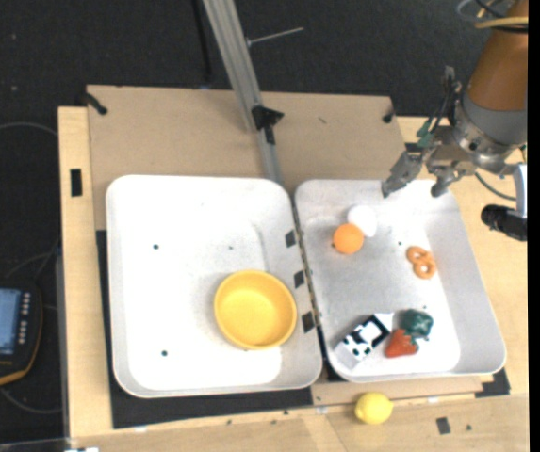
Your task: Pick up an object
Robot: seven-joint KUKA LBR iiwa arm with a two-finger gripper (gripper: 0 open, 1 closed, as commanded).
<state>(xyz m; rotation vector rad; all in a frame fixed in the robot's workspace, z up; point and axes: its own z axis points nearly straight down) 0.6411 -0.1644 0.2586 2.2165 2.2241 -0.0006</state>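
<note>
Two shallow, round-cornered white plastic bins sit side by side on a tan board bench (175, 139) over a dark floor. The left bin (156, 224) holds a smooth yellow bowl (255, 309). The right bin (467, 281) holds an orange ball (348, 240) touching a white ball (362, 219), a pretzel-shaped ring (421, 261), a black-and-white block (365, 337), a red piece (400, 345) and a dark green lump (417, 323). The gripper (417, 183) hangs over the right bin's far edge, fingers spread apart, holding nothing. A lemon (373, 408) lies on the bench's near edge.

bench (185, 130): brown, flat | on it: left bin (138, 252), right bin (458, 252) side by side | lemon (373, 408) near edge
</note>
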